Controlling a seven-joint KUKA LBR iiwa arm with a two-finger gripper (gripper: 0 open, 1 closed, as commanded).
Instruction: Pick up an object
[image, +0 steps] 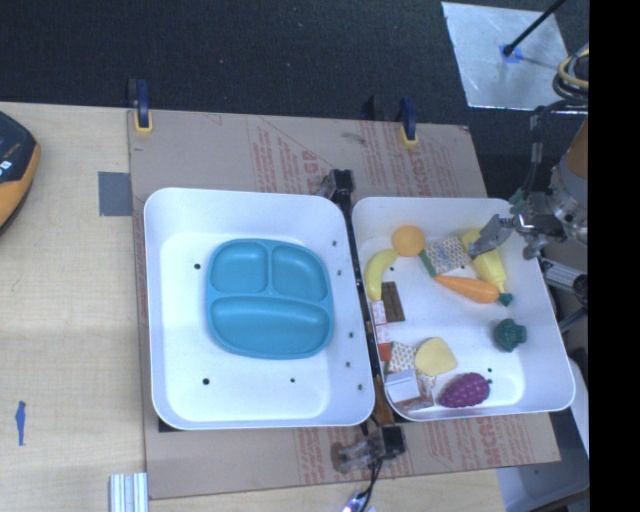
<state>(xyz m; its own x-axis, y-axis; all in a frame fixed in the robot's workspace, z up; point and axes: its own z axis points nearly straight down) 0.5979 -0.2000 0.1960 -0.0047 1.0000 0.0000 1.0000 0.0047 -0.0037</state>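
Note:
The right bin (555, 330) holds several toy foods: an orange ball (407, 240), a banana (378, 272), a carrot (468, 288), a yellow piece (489, 266), a printed packet (447, 254), a green broccoli (509, 335), a pale yellow lump (435, 356) and purple grapes (465, 390). My gripper (512, 237) hangs over that bin's far right corner, just above the yellow piece and the carrot. Its fingers stand apart with nothing between them.
The left bin (170, 300) bears a blue divided plate (268, 298). A brown bar (391, 302) and small boxes (400, 372) lie along the right bin's left wall. A yellow and black device (12, 165) sits at the bench's far left edge.

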